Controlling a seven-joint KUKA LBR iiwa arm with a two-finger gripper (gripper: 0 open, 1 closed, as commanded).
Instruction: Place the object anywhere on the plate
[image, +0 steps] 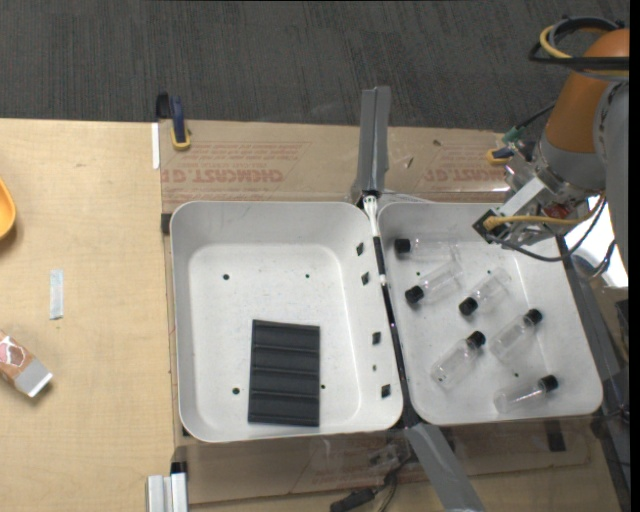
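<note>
Ridged plate (285, 373) in left bin (190, 300); vials (470, 345) in right bin (585, 370).

One printed marking is legible: red lettering on the brown cardboard sheet (300, 165) lying under the two white bins, at roughly 12 o'clock of the left white bin (185, 300). It appears upside down to the camera and reads approximately "CHEMCRZT"; the smaller lines of red print beside it cannot be read.

A ridged black rectangular plate (285, 373) is lying in the left white bin (200, 300); six clear black-capped vials (470, 345) are lying scattered in the right white bin (575, 330), the end effector (497, 227) hovering over its far edge.
</note>
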